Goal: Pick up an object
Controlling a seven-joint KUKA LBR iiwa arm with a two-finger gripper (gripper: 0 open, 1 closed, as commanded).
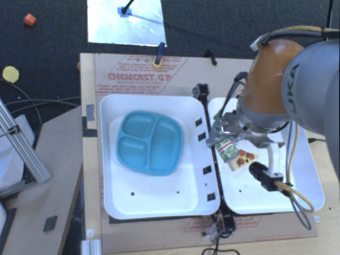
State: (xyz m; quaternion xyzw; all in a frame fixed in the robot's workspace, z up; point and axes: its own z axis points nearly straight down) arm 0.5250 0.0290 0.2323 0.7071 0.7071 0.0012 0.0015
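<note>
In the camera view, the arm (pixel 297 84) comes in from the right of the frame and bends down over the right bin (pixel 308 195), with its orange band just above the wrist. The gripper (pixel 220 134) hangs low at the left part of this bin, close to the divider where the two bins meet, a little right of the frame's middle. Whether its jaws are spread or pressed together I cannot tell, because the wrist body covers them from above. Just below and to the right of the gripper lie two small objects on the bin floor: a small green packet (pixel 228 151) and, touching it on the lower right side, a toy pizza slice (pixel 243 159). The long axis of the pizza slice runs from lower left to upper right in the frame. The green packet is the nearer one and seems almost under the gripper, so I judge that only a short move down and slightly to the lower right is needed. The left bin (pixel 159 201) holds a blue divided plate (pixel 150 142), well apart from the gripper.
</note>
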